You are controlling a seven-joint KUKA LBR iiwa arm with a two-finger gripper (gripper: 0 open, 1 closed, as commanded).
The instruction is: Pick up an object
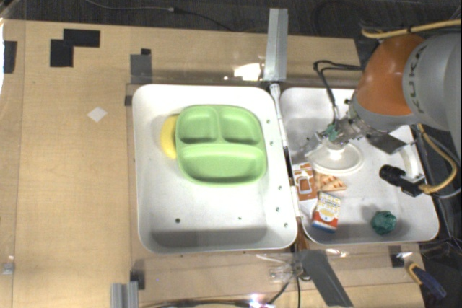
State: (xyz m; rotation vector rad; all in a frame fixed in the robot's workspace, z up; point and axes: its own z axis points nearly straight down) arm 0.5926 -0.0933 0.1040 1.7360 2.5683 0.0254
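Claw [333,135] hangs over the upper middle of the right bin [303,102], low above a pale round thing [336,160] that sits on the bin floor. Wires and dark fittings crowd it from this angle, so I cannot tell whether it is released or clenched, nor whether it touches the round thing under it. The arm [436,83] comes in from the right, and its bulk covers the bin's upper right corner and part of the right wall.

Just below the round thing lies an orange and white packet [316,182], close against the wall shared with the left bin [202,229]. A small carton [327,213] stands just beside the packet, near the front rim. A crumpled green ball [384,221] rests apart from both, towards the front right corner. Bare floor shows between the carton and the ball, and along the back wall to the left of the claw.

In the left bin a green divided plate [219,143] takes up the upper middle. A yellow thing [167,138] pokes out from under its left edge; most of it is hidden, so its shape is unclear. The front half of that bin floor is open, as is a strip along the left wall. The desk [65,177] around the bins is tan board.
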